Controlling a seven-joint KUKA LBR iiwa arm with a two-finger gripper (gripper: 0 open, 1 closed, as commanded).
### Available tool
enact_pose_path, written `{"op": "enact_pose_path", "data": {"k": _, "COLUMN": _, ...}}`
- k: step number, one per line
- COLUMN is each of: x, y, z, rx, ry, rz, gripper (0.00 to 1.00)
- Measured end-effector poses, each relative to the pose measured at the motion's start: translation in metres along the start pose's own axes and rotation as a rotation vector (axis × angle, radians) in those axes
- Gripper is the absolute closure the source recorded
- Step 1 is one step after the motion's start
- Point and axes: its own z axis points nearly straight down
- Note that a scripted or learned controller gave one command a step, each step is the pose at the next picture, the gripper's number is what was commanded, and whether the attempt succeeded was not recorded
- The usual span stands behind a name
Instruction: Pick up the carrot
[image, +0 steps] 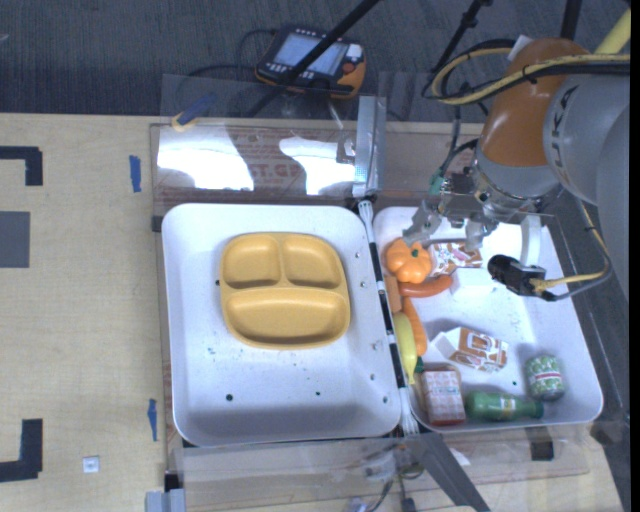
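Overhead, the gripper (447, 228) hovers at the right bin's (570, 345) far-left corner above the carrot (428, 287); its grip cannot be told.

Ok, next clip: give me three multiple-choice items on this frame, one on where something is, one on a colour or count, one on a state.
1. Where does the yellow sectioned plate lie?
A. in the left bin
B. in the right bin
C. on the bare bench

2. How many sections does the plate have?
A. two
B. three
C. five

3. What is the state of the green bottle?
A. standing upright
B. lying on its side
C. held up in the air

Answers:
1 A: the plate sits in the middle of the left bin's floor.
2 B: two small sections at the back and one long section in front.
3 B: the bottle lies flat on the right bin's floor near the front rim, away from the tool, which hangs near the orange pumpkin at the back.
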Motion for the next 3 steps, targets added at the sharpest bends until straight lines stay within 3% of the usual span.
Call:
{"op": "enact_pose_path", "data": {"k": 1, "x": 0.001, "y": 0.001, "z": -0.01, "rx": -0.003, "ry": -0.002, "rz": -0.003, "gripper": 1.0}}
{"op": "enact_pose_path", "data": {"k": 2, "x": 0.001, "y": 0.001, "z": -0.01, "rx": -0.003, "ry": -0.002, "rz": -0.003, "gripper": 0.0}}
{"op": "enact_pose_path", "data": {"k": 3, "x": -0.033, "y": -0.005, "z": 0.062, "rx": -0.001, "ry": 0.002, "rz": -0.093, "gripper": 0.0}}
